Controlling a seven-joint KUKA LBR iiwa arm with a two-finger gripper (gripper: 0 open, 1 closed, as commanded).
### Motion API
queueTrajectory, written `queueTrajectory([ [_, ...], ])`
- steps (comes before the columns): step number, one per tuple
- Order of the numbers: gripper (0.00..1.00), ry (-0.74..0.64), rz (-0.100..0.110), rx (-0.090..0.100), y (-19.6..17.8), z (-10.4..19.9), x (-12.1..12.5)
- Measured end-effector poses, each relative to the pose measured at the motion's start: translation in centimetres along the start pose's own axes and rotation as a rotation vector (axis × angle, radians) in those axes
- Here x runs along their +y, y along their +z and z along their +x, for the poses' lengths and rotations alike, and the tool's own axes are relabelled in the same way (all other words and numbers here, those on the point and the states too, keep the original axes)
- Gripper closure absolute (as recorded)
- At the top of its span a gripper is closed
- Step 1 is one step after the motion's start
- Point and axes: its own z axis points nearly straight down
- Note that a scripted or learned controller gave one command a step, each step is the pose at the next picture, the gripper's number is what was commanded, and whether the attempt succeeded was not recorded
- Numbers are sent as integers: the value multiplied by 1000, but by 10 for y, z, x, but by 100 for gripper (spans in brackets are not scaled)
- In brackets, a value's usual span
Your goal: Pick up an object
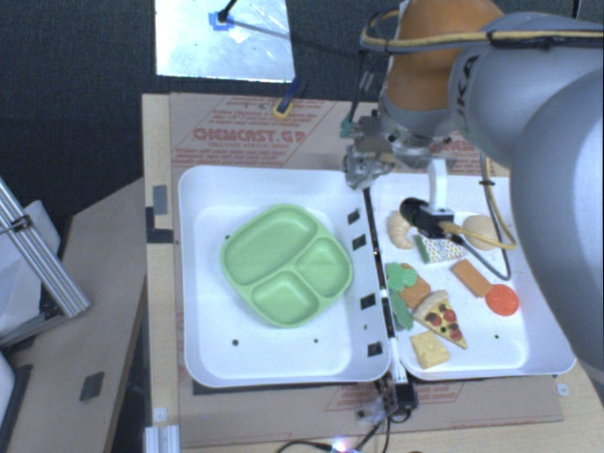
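Note:
My gripper [362, 172] hangs over the far end of the divider between the two white bins, above the rim and holding nothing that I can see. In the right bin [543, 352] lie several toy foods: a croissant [400, 230], a patterned block [441, 249], a tan roll [479, 226], a brown bar [469, 276], a red-orange disc [502, 300], a green leafy piece [400, 279], a pizza slice [442, 317] and a yellow cheese wedge [430, 350]. A green divided plate [288, 264] sits in the left bin [203, 347].
The grey arm [538, 111] with its orange band covers the upper right, above the right bin's far edge. A shiny sheet [225, 26] lies beyond the cardboard [236, 132] under the bins. A metal frame [38, 262] stands at the far left.

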Motion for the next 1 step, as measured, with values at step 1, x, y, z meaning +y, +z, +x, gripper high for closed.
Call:
queueTrajectory([
  [1,100,1,0,0,-3,-1,1],
])
